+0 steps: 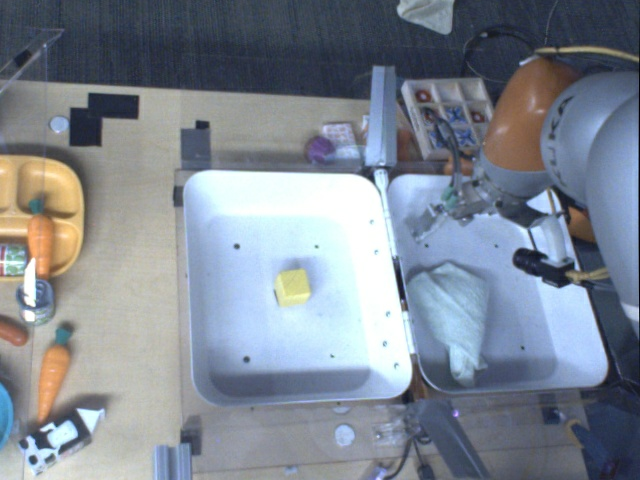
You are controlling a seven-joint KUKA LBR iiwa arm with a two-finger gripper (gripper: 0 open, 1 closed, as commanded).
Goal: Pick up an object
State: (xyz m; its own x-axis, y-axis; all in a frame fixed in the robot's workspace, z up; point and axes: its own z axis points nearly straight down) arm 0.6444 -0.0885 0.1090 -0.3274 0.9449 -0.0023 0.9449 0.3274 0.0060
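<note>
A small yellow block (293,287) lies near the middle of the left white bin (215,268). A crumpled white cloth (452,313) rests in the right bin (560,338), along its left side. My gripper (436,215) hangs over the upper left part of the right bin, above and apart from the cloth. The grey arm with its orange band (520,118) comes in from the upper right. Nothing shows held in the gripper.
A divider wall (392,258) separates the two bins. Toy carrots (52,368), a yellow tray (60,183) and small items lie on the bench at the left. A purple object (320,149) and a box of small parts (445,108) sit behind the bins.
</note>
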